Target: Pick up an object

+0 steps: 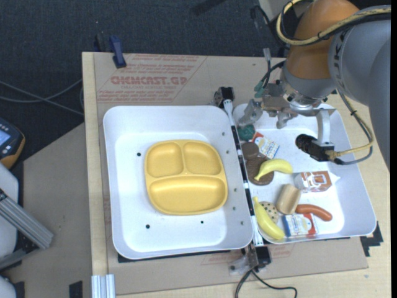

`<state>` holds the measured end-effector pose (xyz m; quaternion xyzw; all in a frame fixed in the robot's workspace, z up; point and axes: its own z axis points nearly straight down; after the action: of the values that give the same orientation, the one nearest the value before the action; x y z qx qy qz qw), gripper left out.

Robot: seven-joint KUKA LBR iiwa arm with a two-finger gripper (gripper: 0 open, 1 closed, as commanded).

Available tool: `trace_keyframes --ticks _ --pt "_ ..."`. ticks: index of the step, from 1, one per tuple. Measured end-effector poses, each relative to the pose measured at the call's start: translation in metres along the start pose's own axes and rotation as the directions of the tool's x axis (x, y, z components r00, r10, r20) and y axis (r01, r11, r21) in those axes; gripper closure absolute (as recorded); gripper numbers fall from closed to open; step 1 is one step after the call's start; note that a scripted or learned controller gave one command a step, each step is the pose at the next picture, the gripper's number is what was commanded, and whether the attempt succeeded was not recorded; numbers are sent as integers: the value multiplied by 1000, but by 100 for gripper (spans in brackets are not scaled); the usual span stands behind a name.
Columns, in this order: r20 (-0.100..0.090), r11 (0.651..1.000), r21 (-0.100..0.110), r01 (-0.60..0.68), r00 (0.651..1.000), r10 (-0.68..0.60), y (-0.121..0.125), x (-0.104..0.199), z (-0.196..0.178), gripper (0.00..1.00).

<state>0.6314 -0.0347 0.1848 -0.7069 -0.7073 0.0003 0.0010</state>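
Task objects: I see a cluster of toy food in the right bin (353,166), toward its left wall. One small banana (275,167) lies curved across a brown cookie-like piece (255,165); a second, larger banana (268,219) lies at the bin's near left corner. Between them sits a tan cylinder (287,198), and just right of it a red sausage (314,213) and a small packet with a red label (313,180). A blue-and-white carton (298,225) touches the larger banana. A small white packet (268,146) and a green piece (247,131) lie nearer the far left corner.

The gripper (267,107) hangs over that far left corner, above the green piece. I cannot tell whether its fingers are open or closed, and I see nothing held.

The left bin (124,166) carries a yellow divided plate (185,177) at its centre. Both bins rest on a cardboard-covered counter (155,79).
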Motion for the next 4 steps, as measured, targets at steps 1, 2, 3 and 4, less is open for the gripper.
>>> trace_keyframes --ticks 1,2,3,4 --pt "4 1000 -8 1 1000 -1 -37 -63 87 0" --pt "8 999 53 6 1000 -6 24 -69 101 0" --pt "4 999 54 0 1000 -1 24 -72 104 0" --pt "7 999 52 0 1000 0 24 -72 105 0"
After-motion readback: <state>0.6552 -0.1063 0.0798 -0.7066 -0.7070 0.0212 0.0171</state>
